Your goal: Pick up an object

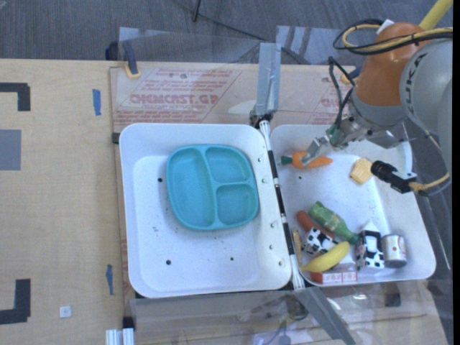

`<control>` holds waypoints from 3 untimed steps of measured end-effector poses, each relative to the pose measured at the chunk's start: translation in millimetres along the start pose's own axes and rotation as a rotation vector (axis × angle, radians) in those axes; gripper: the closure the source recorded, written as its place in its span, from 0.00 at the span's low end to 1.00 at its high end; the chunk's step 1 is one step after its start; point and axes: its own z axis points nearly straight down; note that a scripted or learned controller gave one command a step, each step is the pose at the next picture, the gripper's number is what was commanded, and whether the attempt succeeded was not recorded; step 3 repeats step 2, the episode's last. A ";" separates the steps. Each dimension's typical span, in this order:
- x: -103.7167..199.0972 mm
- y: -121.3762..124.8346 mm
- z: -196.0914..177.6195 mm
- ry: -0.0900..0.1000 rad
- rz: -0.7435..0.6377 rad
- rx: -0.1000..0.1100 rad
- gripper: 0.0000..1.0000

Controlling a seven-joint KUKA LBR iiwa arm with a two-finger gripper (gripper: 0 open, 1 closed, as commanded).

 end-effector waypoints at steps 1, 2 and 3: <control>-7.7 -18.2 26.5 0.000 -0.014 -0.001 0.00; -10.5 -16.4 12.6 -0.007 -0.013 -0.009 1.00; -10.5 -16.4 12.6 -0.007 -0.013 -0.009 1.00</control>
